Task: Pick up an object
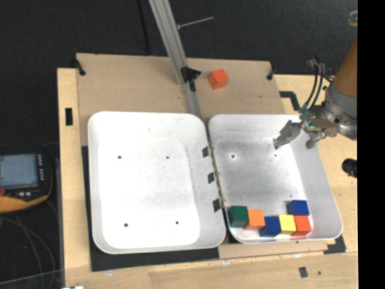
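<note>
Two shallow white plastic bins are counted on the bench: a left bin (147, 179) and a right bin (264, 173). Seven small coloured cubes are seen in all. Six are gathered along the near edge of the right bin: one green cube (238, 215), two orange cubes (256, 218) (302, 223), two blue cubes (271, 225) (297, 208) and one yellow cube (287, 223). One further orange cube (218, 79) is counted on the brown board behind the bins.
</note>
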Motion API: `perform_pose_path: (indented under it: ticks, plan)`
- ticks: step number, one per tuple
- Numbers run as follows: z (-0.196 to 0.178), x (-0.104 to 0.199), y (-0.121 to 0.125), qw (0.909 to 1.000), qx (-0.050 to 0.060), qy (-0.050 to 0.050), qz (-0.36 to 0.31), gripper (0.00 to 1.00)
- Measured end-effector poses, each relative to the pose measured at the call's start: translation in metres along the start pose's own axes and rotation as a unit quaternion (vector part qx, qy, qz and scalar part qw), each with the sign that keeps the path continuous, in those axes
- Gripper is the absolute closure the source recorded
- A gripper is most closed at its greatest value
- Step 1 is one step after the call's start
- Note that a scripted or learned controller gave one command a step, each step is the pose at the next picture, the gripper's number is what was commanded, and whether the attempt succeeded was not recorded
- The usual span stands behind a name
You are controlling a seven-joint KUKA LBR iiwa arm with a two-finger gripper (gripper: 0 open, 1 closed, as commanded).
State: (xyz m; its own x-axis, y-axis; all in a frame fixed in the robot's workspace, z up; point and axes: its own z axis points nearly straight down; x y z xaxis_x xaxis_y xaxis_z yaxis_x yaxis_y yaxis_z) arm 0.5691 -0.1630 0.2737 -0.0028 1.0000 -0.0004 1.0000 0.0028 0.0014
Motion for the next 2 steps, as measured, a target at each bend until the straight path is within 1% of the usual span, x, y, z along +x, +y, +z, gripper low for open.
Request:
perform_pose_path:
  ticks: [1,2]
  plan:
    - [0.177,-0.033,-0.017,1.0,-0.001,-0.001,0.003,0.0]
    - [0.176,0.006,0.002,1.0,-0.002,0.0,-0.001,0.0]
